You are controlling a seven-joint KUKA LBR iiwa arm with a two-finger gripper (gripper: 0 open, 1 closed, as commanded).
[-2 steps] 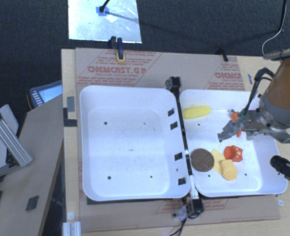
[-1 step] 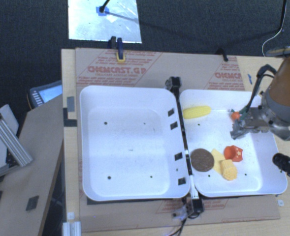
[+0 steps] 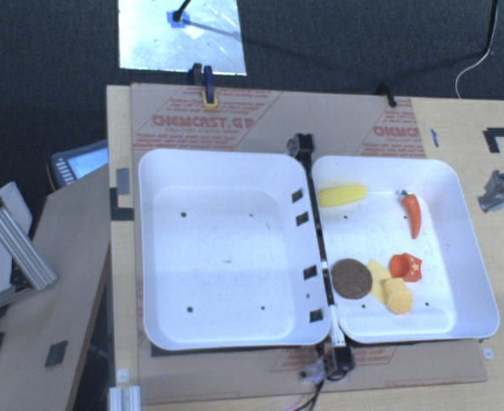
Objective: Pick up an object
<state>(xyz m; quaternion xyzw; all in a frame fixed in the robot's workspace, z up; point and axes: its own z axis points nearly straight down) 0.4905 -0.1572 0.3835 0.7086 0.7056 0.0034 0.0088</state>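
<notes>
The right bin (image 3: 444,315) holds several small items. A yellow corn cob (image 3: 341,196) lies near its back left corner, and a red chili pepper (image 3: 413,215) lies to the right of it. Toward the front sits a brown round disc (image 3: 351,278), with a pale yellow wedge (image 3: 379,271), a red pepper piece (image 3: 406,266) and a short yellow corn chunk (image 3: 396,296) close beside it. My gripper (image 3: 498,188) is at the view's right edge, outside the right bin's far right rim and well away from every item.
The left bin (image 3: 217,247) stands beside the right one, joined by a black clipped divider (image 3: 317,242). Both rest on a cardboard sheet (image 3: 234,118) on the bench. A shiny plate (image 3: 181,24) lies beyond the bench, and an aluminium rail (image 3: 12,238) slants at the left.
</notes>
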